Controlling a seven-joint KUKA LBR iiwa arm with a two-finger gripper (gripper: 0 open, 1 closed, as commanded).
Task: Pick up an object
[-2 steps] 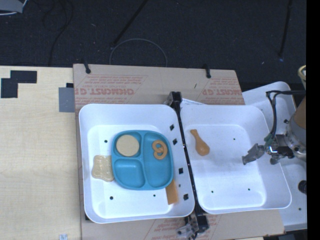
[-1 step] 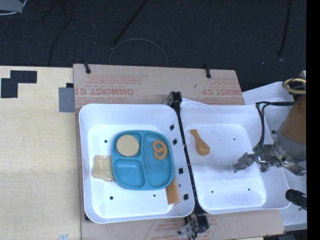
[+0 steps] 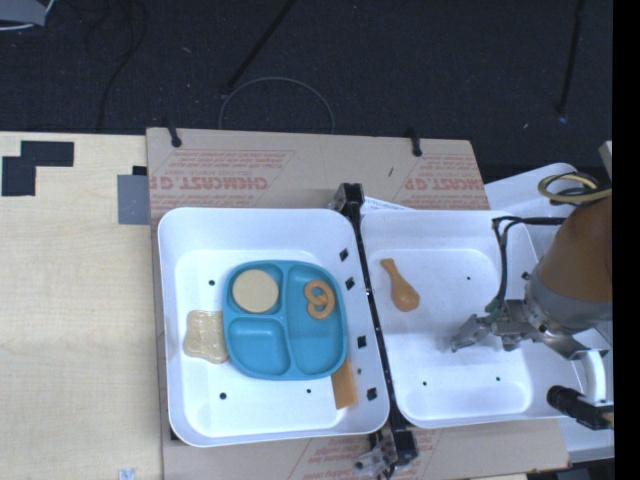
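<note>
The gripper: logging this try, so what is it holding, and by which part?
Nothing is held: the gripper hangs over bare floor of the right bin, and the wooden spoon lies apart from it.

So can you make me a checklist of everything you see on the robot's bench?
Surface: two white bins side by side, left bin and right bin, on a cardboard sheet.
Job's things: wooden spoon lying in the right bin; blue divided plate in the left bin holding a round cracker and a pretzel.
Clutter: pale flat piece beside the plate; brown strip at its lower right.
Grippers: gripper low in the right bin, apart from the spoon, holding nothing I can see.
Cables: black cable by the arm.
Surroundings: dark floor with wires.
</note>
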